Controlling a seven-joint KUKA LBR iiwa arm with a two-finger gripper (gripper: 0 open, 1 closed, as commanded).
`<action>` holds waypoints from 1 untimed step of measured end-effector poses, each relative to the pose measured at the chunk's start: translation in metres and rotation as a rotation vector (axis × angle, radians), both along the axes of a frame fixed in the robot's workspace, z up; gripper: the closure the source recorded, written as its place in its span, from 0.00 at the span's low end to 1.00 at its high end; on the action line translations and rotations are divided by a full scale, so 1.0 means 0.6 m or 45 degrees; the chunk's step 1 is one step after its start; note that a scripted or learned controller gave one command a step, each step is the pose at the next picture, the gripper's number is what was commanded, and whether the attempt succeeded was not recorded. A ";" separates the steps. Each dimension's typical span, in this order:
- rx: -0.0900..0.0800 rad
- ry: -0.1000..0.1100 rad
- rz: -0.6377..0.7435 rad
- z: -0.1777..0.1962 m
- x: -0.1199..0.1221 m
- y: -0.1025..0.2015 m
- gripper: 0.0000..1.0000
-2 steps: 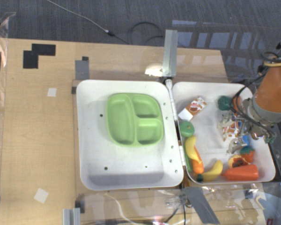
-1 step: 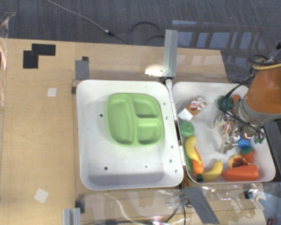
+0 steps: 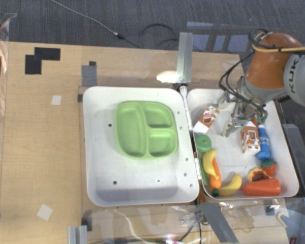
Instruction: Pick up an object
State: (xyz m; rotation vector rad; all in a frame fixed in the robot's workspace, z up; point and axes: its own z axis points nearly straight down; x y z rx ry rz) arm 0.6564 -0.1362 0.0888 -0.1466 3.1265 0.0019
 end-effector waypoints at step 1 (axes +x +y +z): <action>-0.002 0.001 -0.183 -0.001 -0.051 -0.060 0.00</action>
